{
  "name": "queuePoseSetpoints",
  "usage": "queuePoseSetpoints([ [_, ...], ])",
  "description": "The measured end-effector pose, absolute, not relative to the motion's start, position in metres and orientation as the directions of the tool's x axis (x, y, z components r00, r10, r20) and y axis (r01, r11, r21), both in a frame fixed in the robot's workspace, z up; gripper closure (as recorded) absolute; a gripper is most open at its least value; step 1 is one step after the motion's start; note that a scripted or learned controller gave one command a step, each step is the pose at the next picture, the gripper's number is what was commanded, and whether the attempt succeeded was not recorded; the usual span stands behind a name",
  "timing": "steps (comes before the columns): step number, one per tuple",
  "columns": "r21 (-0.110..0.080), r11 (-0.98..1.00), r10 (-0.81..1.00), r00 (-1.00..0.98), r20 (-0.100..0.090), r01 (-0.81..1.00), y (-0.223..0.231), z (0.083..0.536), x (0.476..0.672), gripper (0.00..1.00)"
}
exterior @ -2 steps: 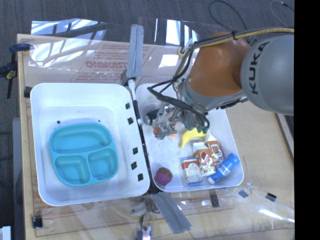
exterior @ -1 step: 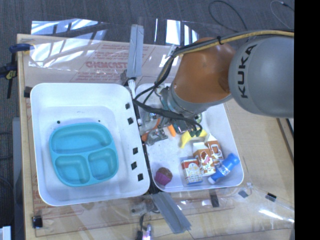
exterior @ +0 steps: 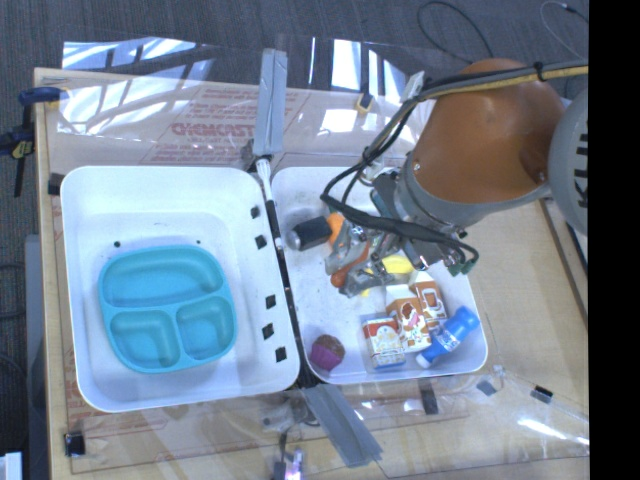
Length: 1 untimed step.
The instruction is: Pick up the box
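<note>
End effector [exterior: 350, 268]: low in the right bin [exterior: 305, 303], upper middle part, under the grey arm [exterior: 480, 138] with orange band, reaching in from the right. Width of opening: cannot tell, masked by cables and wrist parts. Hold on any item: cannot tell. Close to a small yellow item [exterior: 398, 265], just to its right; contact not clear.

Box [exterior: 384, 340]: red and white printed carton, flat on the floor of the right bin, near the front wall, apart from the end effector and nearer the camera. Second box [exterior: 418, 305]: similar carton, touching or just beside the first, toward the arm.

Blue bottle [exterior: 448, 336]: on its side, white cap toward the front right corner, just beside both cartons. Dark purple ball [exterior: 328, 351]: front left corner of the same bin, near the first carton, not touching it.

Left bin [exterior: 150, 203]: holds a blue three-compartment tray [exterior: 165, 306], flat, toward the front. Both bins side by side on the pale wooden surface [exterior: 525, 298].
</note>
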<state>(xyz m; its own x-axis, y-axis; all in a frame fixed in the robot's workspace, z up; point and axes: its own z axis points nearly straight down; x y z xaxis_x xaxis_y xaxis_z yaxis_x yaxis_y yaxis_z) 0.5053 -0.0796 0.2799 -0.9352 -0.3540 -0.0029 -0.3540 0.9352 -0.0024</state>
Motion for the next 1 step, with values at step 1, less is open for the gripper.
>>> queuePoseSetpoints([
  [1,-0.001,0.965,-0.261,-0.965,-0.001,-0.261,-0.0095,0.2171,0.4944,1.00],
])
